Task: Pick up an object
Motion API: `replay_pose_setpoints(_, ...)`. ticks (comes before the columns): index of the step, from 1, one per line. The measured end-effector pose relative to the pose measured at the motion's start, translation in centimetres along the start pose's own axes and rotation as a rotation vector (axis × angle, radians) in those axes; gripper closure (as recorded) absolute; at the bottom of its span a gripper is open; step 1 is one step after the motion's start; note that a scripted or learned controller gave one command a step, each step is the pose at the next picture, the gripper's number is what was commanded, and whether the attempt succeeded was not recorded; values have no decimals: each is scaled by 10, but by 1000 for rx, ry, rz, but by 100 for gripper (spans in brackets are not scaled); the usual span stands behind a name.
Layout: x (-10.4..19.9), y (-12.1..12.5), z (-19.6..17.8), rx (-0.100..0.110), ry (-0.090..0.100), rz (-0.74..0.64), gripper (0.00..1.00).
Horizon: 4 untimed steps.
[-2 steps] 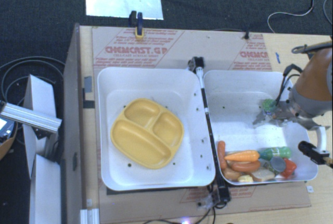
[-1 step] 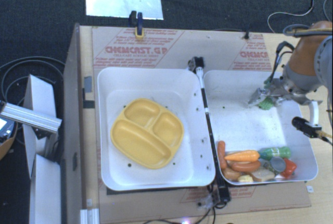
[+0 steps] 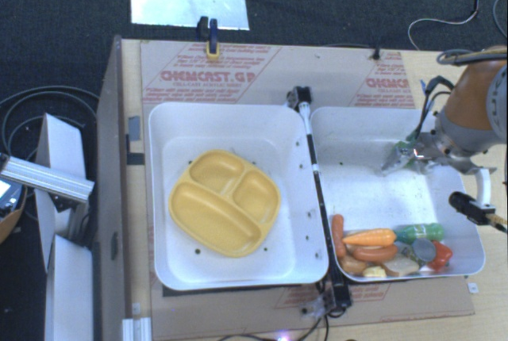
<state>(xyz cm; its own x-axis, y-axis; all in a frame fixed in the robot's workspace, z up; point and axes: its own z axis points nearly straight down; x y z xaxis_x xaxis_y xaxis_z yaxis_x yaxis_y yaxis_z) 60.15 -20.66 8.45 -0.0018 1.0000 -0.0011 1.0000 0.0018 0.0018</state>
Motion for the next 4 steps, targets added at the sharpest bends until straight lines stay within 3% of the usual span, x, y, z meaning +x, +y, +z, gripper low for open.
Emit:
replay_pose_setpoints(1,0,-83,0,2,1,2,0)
replay_pose_setpoints(2,0,-115,0,0,1,1,0)
replay_pose_setpoints(3,1,-19,0,-2,0,-2,0)
replay_pose_setpoints(4,1,53,-1,-2,0,-3,0)
